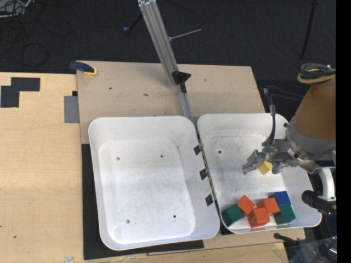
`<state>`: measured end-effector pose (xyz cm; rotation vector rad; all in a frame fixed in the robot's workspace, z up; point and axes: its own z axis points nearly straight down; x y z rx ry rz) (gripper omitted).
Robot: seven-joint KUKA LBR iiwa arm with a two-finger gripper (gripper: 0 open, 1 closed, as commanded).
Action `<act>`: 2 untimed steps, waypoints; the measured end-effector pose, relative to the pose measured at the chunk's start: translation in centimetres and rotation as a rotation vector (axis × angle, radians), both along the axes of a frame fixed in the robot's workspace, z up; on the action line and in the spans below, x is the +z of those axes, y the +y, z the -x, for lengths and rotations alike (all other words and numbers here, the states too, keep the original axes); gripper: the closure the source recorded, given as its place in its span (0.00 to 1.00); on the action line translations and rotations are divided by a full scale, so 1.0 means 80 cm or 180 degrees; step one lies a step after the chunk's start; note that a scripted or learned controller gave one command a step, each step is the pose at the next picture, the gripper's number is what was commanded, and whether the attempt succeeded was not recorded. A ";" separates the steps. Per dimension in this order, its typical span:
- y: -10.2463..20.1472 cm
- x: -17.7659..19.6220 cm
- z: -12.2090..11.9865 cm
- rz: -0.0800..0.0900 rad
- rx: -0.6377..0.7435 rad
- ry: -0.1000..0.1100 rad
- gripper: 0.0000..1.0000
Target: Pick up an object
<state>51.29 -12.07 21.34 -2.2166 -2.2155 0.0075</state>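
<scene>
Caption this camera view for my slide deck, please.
Pincer at a yellow block in the right bin.

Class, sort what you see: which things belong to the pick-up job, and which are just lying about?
Belong to the job:
gripper
yellow block between its fingers
right bin

Lying about:
orange blocks
green blocks
blue block
left bin
</scene>
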 end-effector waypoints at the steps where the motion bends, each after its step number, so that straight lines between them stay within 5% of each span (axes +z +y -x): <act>1: -0.004 -0.064 0.013 -0.0002 -0.0002 0.0002 0.00; 2: 0.002 -0.141 0.007 -0.0003 -0.0002 0.0004 0.00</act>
